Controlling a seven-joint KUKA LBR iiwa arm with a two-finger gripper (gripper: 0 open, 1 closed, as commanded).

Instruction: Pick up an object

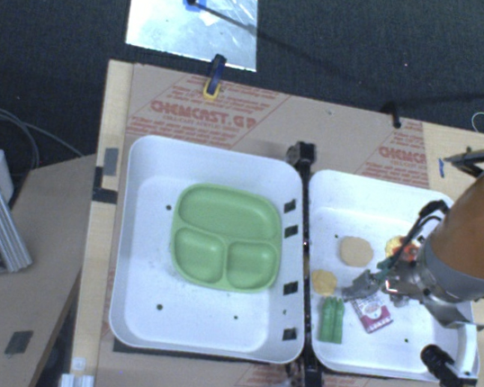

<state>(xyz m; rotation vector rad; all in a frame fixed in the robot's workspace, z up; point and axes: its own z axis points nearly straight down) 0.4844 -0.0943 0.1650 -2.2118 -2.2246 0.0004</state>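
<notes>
— In the right bin (457,218), low over the floor: the tool (364,287), hung from the grey arm (481,240) with its orange band, reaching in from the right.

— Open or shut?

— Cannot tell; too small and blurred at the tip. Nothing seen clearly between its ends.

— And around it?

— Just above and left of the tip, apart from it, a flat tan round disc (356,250). Further left and a little lower, near the bin's left wall, a smaller yellow round piece (324,282). Below that, a green block (332,321), lying lengthwise toward the front rim. Right under the tool, perhaps touching it, a small red-and-white packet (374,315), tilted.

— The other bin?

— In the left bin (142,218), a green divided tray (225,236), three compartments, sitting flat near the middle. Both bins side by side on the desk (344,127), over a sheet printed with red lettering.
</notes>
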